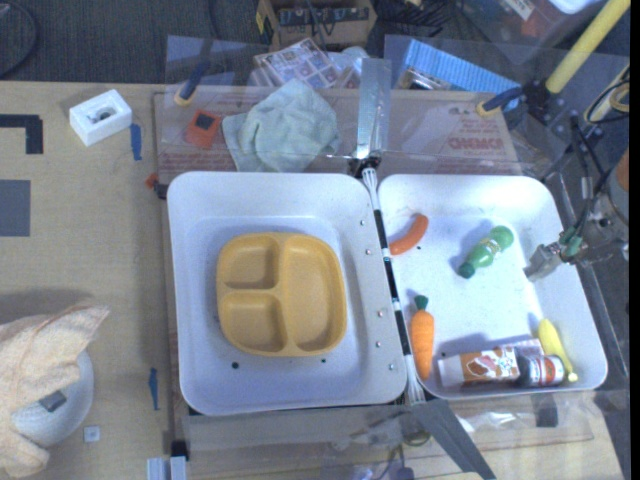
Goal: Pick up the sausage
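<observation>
A pale wooden bench (90, 238) lies under me, with cluttered boxes and cables on the dark floor beyond its far edge. At the far left of the bench sits a small white box (99, 116), and at the near left a crumpled beige cloth (45, 343) lies over a grey rounded object. Behind the bins a pale green cloth (283, 128) is bunched on a clear sheet.

The left bin (190, 208) holds a yellow divided plate (282, 294), lying flat near its middle. The right bin (520, 193) holds the sausage (408, 234), orange-red and slightly curved, at the bin's far left, close to the wall between the bins. Nearer along that same wall lies a carrot (423, 336), green top pointing away. A green bottle (486, 251) lies tilted near the bin's middle. Along the near wall a sauce bottle (498, 366) lies on its side, with a banana (553, 346) just beside its right end.

My gripper (548, 259) hangs at the bin's right edge, well apart from the sausage, my arm reaching in from the right. I cannot tell how my jaws stand.
</observation>
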Motion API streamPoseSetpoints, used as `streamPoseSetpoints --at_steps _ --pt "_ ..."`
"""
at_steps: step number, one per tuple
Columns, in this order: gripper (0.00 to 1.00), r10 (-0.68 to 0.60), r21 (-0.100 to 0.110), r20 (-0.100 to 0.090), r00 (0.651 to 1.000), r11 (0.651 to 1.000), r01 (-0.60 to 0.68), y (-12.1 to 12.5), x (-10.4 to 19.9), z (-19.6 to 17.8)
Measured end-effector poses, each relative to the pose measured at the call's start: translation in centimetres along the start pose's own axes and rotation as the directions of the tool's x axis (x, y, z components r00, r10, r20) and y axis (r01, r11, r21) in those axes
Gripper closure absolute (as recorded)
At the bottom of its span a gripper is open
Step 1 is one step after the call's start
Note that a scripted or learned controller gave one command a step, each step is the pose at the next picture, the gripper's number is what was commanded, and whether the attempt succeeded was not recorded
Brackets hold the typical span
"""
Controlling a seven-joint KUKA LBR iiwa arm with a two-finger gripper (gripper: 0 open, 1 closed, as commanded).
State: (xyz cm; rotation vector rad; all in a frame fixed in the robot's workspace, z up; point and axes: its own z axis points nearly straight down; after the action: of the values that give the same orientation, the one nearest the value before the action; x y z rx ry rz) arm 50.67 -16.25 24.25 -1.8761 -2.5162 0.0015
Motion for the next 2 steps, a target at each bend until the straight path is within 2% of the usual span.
streamPoseSetpoints --at_steps 1,2 --pt "1.0 -0.125 0.0 0.0 0.992 0.992 0.125 -0.9 1.3 0.8" --pt "1.0 -0.408 0.0 0.0 0.913 0.913 0.408 -1.1 6.0 2.7"
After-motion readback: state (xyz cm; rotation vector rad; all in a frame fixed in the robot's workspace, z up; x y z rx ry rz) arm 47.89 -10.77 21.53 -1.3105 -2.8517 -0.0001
